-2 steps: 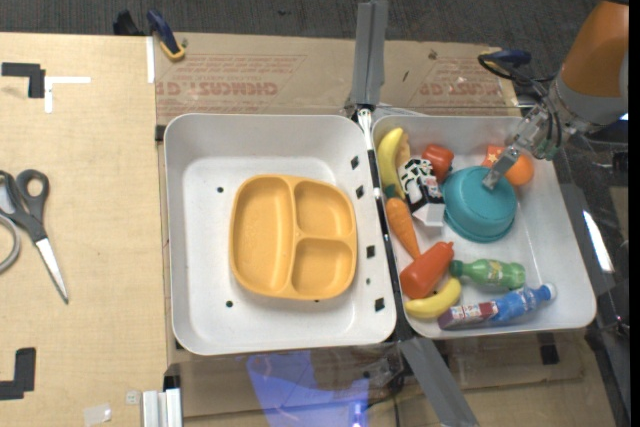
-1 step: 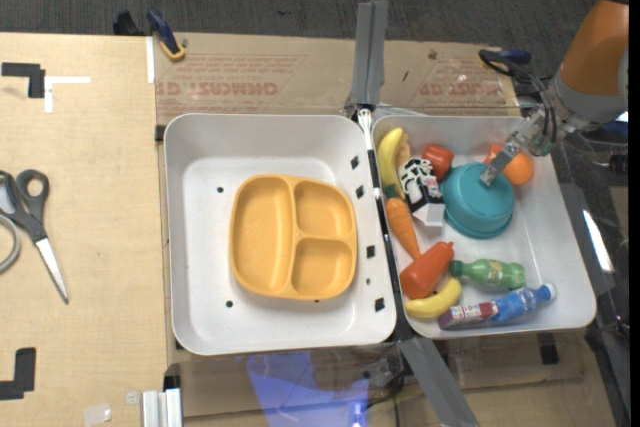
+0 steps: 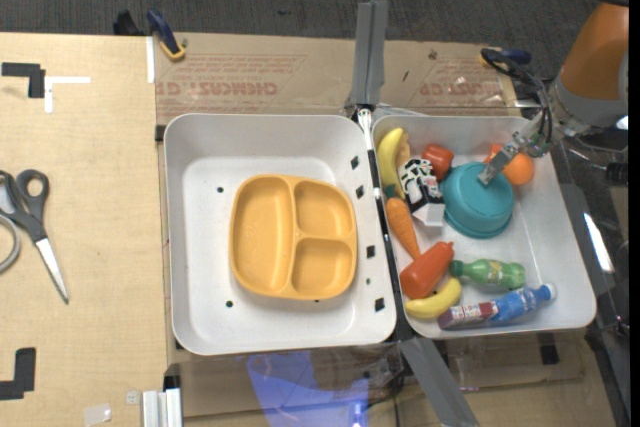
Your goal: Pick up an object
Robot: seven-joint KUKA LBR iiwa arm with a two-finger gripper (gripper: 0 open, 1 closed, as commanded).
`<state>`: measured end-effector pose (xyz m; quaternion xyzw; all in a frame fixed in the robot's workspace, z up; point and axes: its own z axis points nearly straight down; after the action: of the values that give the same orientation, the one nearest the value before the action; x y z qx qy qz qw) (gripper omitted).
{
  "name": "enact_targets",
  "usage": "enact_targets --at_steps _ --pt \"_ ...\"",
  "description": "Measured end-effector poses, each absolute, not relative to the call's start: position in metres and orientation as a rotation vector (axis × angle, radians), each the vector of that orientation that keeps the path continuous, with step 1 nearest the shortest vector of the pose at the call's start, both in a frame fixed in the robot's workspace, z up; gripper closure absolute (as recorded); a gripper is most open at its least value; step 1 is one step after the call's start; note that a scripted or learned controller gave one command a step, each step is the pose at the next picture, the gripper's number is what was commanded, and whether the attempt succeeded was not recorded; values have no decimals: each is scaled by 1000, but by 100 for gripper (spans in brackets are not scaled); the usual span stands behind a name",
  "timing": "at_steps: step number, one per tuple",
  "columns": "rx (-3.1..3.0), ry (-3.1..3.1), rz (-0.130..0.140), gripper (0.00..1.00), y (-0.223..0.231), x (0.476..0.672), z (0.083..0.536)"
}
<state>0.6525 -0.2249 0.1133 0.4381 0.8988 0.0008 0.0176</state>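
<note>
The right bin (image 3: 570, 255) holds several items. They include a teal bowl (image 3: 478, 203), an orange ball (image 3: 518, 168), a yellow banana (image 3: 389, 156), a black-and-white toy (image 3: 420, 183), a carrot (image 3: 403, 226), a red pepper (image 3: 427, 267), a second banana (image 3: 436, 301), a green bottle (image 3: 489, 272) and a blue bottle (image 3: 497, 307). My gripper (image 3: 492, 173) reaches down from the right. Its tip is over the bowl's far rim, just left of the orange ball. Nothing is visibly lifted.
The left bin (image 3: 195, 215) holds a yellow divided plate (image 3: 293, 237). A grey divider post (image 3: 368, 65) stands between the bins at the back. Scissors (image 3: 35, 225) lie on the wooden bench at far left. Blue clamps (image 3: 165, 33) sit on the cardboard behind.
</note>
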Motion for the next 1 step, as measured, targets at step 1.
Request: enact_targets --at_steps 1 --pt "1531 2708 12 0 -225 653 113"
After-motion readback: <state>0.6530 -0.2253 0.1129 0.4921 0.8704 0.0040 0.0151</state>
